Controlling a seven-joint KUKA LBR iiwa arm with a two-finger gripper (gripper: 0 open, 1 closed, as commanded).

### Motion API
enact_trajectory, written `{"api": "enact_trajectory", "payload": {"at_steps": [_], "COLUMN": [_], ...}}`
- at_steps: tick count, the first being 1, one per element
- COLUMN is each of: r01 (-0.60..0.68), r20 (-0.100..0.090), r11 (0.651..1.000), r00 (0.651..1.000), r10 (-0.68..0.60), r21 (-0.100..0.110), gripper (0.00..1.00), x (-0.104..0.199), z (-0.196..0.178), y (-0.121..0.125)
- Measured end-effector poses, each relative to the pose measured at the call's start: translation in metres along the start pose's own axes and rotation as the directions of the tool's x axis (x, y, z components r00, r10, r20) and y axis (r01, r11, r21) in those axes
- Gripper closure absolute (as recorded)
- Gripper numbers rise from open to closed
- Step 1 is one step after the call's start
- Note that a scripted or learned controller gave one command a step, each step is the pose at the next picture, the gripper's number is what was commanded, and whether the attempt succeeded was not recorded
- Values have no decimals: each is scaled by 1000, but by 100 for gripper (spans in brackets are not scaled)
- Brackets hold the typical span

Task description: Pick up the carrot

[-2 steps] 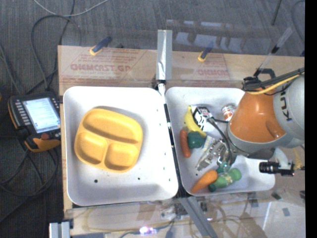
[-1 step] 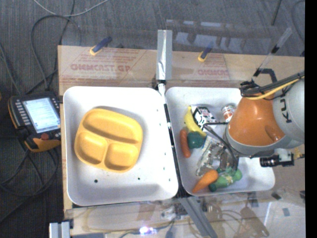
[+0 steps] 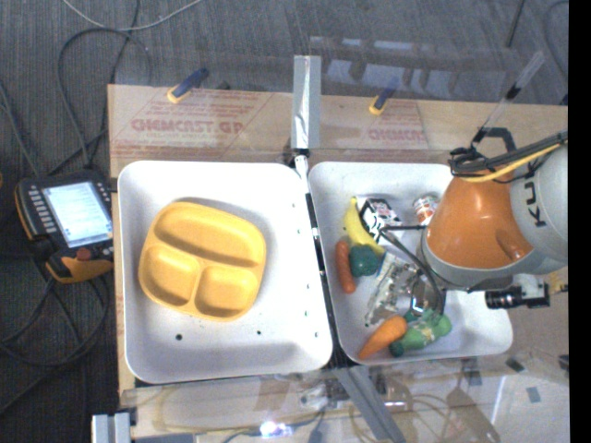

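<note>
Over the right bin (image 3: 480,340), the gripper (image 3: 392,293) hangs low among the toys, and whether it is spread or pressed together I cannot tell. Just below it the carrot (image 3: 381,337) lies near the bin's front wall, touching a green vegetable (image 3: 423,330). A yellow divided tray (image 3: 203,259) sits in the left bin (image 3: 148,340).
</note>
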State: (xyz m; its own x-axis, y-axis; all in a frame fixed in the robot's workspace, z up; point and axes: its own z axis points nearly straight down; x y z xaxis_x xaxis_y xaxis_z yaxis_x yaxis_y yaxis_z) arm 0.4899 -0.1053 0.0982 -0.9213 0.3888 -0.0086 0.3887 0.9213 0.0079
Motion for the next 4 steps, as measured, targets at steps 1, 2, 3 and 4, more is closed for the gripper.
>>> {"api": "enact_trajectory", "payload": {"at_steps": [1, 2, 3, 4], "r01": [512, 511, 510, 509], "r20": [6, 5, 3, 1], "r11": [859, 860, 860, 861], "r00": [859, 860, 860, 861], "r10": [-512, -511, -510, -509], "r21": [7, 5, 3, 1], "gripper": [100, 100, 100, 100], "x": [3, 3, 3, 3], "z": [4, -3, -10, -17], "y": [9, 10, 11, 12]}}
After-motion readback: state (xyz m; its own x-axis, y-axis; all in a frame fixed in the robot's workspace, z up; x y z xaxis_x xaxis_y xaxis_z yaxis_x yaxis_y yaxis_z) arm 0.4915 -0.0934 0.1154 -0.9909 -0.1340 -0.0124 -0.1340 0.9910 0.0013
